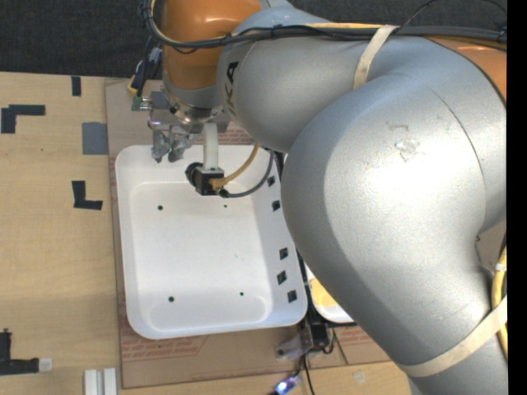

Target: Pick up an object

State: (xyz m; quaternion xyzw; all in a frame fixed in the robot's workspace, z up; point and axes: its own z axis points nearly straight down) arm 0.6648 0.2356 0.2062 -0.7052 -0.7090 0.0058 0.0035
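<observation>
Item: grey arm point(395, 163) with orange band point(202, 6), entering from the right and covering most of the right-hand bin point(329, 307). Tool point(169, 148) hung over the far rim of the left white bin point(198, 245); whether released or clenched could not be told. No object to pick up could be made out. Desk point(49, 245) of brown board, marked with dark tape.

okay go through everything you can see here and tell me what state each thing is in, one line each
Arm: reaching in from the right, bent across the bench.
Gripper: over the far rim of the left bin, nothing visible between its jaws.
Left bin: upright on the bench, white floor showing.
Right bin: mostly hidden under the arm, contents cannot be told.
</observation>
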